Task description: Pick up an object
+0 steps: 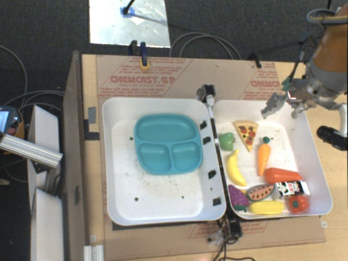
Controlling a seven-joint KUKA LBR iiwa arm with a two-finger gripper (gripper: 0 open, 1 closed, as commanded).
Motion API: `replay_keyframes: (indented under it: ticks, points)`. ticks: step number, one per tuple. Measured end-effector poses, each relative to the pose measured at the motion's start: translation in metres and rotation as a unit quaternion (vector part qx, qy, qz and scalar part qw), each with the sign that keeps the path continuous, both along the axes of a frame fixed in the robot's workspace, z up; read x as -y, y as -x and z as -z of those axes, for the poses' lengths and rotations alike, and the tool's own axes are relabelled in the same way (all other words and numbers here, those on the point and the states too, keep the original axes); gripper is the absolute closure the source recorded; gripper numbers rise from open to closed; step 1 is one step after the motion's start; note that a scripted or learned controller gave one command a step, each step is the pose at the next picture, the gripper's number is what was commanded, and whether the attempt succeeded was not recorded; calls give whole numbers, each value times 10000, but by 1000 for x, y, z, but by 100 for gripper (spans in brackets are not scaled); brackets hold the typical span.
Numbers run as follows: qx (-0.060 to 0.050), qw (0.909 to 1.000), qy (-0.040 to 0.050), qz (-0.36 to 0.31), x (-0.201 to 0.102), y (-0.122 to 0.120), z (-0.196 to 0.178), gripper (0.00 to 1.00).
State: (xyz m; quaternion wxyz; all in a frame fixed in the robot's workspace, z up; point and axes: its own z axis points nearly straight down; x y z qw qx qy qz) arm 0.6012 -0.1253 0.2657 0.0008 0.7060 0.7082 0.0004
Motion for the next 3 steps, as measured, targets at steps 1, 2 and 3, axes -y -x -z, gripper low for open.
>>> replay_keyframes:
  ticks: [1,2,3]
  points:
    - [-45,10000,-10,21,13,45,93,0]
    - [-17,10000,-4,8,12,34,186,0]
    - [9,10000,-1,11,12,32,171,100]
